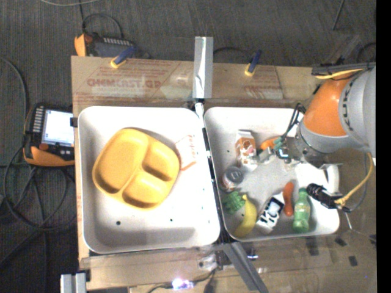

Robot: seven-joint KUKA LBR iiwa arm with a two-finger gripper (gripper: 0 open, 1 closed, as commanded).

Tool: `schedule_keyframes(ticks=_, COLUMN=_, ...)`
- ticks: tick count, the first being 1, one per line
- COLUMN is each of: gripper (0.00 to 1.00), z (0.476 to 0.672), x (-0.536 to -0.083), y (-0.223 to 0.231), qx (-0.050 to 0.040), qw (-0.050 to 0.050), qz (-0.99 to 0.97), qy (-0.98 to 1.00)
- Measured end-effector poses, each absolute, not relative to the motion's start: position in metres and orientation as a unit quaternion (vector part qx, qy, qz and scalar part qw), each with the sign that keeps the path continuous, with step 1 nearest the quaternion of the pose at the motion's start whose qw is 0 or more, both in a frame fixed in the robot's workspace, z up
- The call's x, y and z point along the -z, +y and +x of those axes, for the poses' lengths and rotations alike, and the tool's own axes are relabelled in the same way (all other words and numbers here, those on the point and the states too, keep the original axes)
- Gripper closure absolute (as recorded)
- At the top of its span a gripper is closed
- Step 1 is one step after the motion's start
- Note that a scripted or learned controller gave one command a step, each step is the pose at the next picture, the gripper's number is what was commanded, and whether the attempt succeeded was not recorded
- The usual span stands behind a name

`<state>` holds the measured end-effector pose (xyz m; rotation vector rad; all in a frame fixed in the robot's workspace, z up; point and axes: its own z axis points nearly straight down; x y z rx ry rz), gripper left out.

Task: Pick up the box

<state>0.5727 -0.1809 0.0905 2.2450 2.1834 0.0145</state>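
1. A grey KUKA arm (351, 118) with an orange band reaches in from the right of the frame over the right bin (214, 163); its gripper (282, 148) sits low above the bin's upper middle, among cluttered goods.
2. The box (246, 149), a small white-and-orange carton, lies in the upper left part of the right bin, just left of the gripper; its long axis runs roughly up and down the frame, tilted slightly.
3. Whether the claw is spread or pressed together cannot be told (it is small and dark against the clutter), and nothing can be seen pinched in it.
4. Below the box rests a round can (233, 178), with a green item (231, 201) and a yellow banana (247, 217) toward the bin's lower left.
5. At lower centre and right lie a black-and-white packet (269, 212), an orange carrot-like piece (288, 198) and a green bottle (301, 212).
6. The left bin (122, 234) holds a yellow divided tray (135, 166) near its centre, with a white-and-red packet (187, 151) just beside the tray's upper right edge.
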Motion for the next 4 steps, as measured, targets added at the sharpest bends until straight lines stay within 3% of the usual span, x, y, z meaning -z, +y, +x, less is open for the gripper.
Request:
schedule_keyframes(ticks=1, gripper=0.0, z=0.564, x=-0.09, y=-0.136, qx=-0.0037, qw=0.007, qz=0.798, qy=0.603)
schedule_keyframes(ticks=2, gripper=0.0, z=0.564, x=-0.09, y=-0.136, qx=-0.0037, qw=0.007, qz=0.798, qy=0.603)
schedule_keyframes(ticks=3, gripper=0.0, z=0.551, x=-0.091, y=-0.125, qx=-0.0031, qw=0.009, qz=0.744, qy=0.668)
schedule_keyframes(ticks=4, gripper=0.0, z=0.67, x=-0.088, y=-0.149, qx=0.0005, qw=0.003, qz=0.795, qy=0.607)
